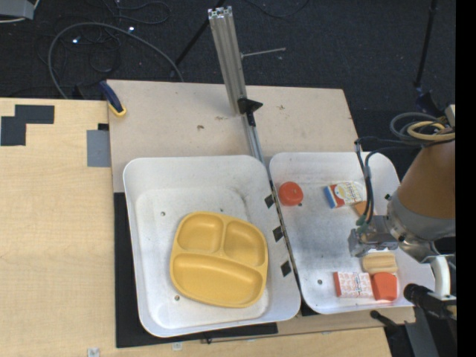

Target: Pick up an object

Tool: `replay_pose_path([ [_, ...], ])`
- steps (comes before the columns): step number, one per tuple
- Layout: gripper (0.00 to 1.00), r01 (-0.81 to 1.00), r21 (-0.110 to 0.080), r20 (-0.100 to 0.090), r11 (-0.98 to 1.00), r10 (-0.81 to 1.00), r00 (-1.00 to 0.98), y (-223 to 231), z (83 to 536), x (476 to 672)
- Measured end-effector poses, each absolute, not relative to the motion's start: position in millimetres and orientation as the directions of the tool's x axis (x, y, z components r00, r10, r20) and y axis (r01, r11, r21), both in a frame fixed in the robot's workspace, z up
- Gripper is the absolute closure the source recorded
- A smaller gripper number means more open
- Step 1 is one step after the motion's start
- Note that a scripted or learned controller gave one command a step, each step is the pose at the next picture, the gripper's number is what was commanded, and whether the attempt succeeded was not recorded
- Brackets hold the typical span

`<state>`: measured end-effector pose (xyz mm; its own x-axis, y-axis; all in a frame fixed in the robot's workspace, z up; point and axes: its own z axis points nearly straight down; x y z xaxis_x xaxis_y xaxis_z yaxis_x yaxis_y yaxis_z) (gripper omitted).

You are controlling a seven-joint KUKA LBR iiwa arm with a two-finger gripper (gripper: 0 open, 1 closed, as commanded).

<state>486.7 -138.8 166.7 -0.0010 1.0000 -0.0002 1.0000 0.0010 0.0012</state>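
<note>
The arm is reaching into the right bin from its right side, and the gripper is hanging low just above a tan block that is lying near the bin's right wall; the block is looking pale, boxy and flat-topped, and it may be touching the fingertips, though the view is too coarse there to say; whether the pincer is standing apart or together cannot be told. Just in front of the tan block an orange block is sitting beside a small red and white packet; behind the tan block a white carton with orange and blue print is lying near the bin's far edge, and a red round piece is resting to the left of that carton. To the left of the right bin the left bin is holding a yellow divided tray. Both bins are sitting on a pale wooden bench; a metal post is rising behind them; cables are trailing across the dark floor beyond.
</note>
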Motion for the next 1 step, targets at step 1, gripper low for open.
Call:
replay_pose_path([
  [1,1.0,1.0,0.002,-0.001,0.001,1.0,-0.001,-145.9,219.5,479.3],
])
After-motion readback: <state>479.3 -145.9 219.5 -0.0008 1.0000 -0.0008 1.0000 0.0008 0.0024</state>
